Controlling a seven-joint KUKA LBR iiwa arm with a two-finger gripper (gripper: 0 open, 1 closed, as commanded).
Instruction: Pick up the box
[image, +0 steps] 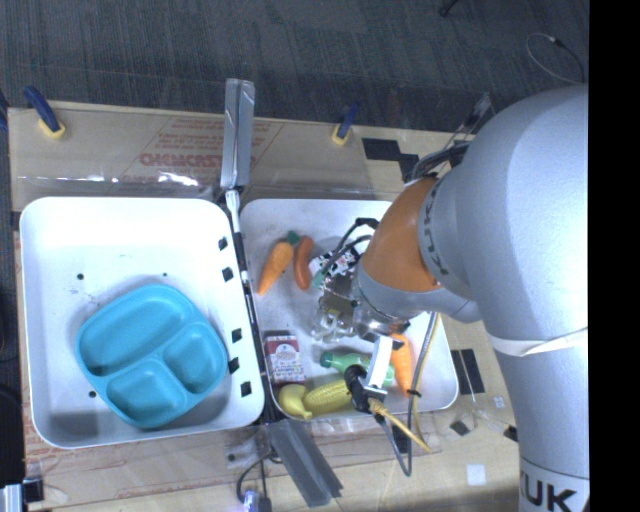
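Note:
The box (283, 358) is a small red and white carton lying flat near the front left of the right bin (270, 222). My gripper (336, 318) hangs over the middle of that bin, to the right of the box and a little behind it, apart from it. The wrist with its orange band hides much of the gripper.
Two carrots (276, 266) lie at the back left of the right bin. A yellow corn cob and banana (312, 397) lie at its front, with a green item (345, 360) and another carrot (401, 365) beside them. A blue divided tray (150, 355) sits in the left bin (60, 230).

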